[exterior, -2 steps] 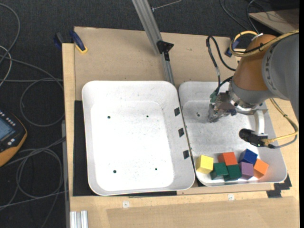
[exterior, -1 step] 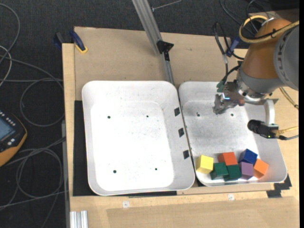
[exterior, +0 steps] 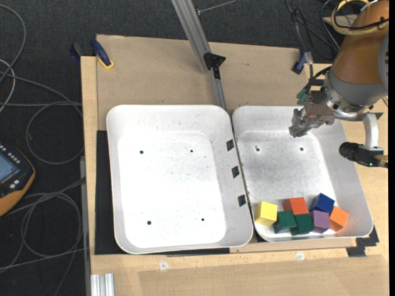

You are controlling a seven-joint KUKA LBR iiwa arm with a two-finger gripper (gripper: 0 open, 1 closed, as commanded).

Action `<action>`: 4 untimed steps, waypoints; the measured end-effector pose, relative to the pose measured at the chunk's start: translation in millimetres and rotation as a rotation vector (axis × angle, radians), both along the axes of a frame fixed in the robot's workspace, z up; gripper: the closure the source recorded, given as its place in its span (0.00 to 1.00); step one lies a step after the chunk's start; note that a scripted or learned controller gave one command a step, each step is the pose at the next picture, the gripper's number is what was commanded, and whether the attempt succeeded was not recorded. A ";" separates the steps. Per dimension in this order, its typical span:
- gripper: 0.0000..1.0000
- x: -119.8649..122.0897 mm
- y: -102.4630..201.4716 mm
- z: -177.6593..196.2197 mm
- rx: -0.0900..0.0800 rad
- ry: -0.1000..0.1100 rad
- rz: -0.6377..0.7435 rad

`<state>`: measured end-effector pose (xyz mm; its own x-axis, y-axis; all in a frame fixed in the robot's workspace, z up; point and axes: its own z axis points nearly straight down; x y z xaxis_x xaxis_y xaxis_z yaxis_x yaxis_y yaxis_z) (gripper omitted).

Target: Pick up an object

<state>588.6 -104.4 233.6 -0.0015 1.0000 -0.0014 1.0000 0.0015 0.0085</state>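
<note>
— Seven blocks, all in the right bin (exterior: 345, 184), crowded against its near edge, well below the gripper (exterior: 300, 128) and apart from it.

— Which colours?

— One yellow block (exterior: 267, 212) at the end of the cluster furthest to the gripper's left. Two green blocks (exterior: 294, 222) beside it, touching each other. One red-orange block (exterior: 297, 205) just behind the green ones. One blue block (exterior: 323, 201), one purple block (exterior: 321, 219) in front of it, and one orange block (exterior: 339, 216) at the far end.

— And the gripper itself?

— It hangs over the bin's far end, near the back wall, below the arm's orange band (exterior: 364, 48). Nothing sits between its tips, but whether they are spread or closed I cannot tell; they are too small and dark.

— The other bin?

— The left bin (exterior: 117, 165) lies across the divider from the gripper, touching the right one; its floor shows four dark dots.
</note>
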 end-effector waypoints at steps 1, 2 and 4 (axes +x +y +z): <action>1.00 1.4 0.1 47.9 0.000 0.001 0.000; 1.00 20.7 41.0 42.8 0.002 0.005 0.004; 1.00 59.3 146.2 15.9 0.003 0.007 0.004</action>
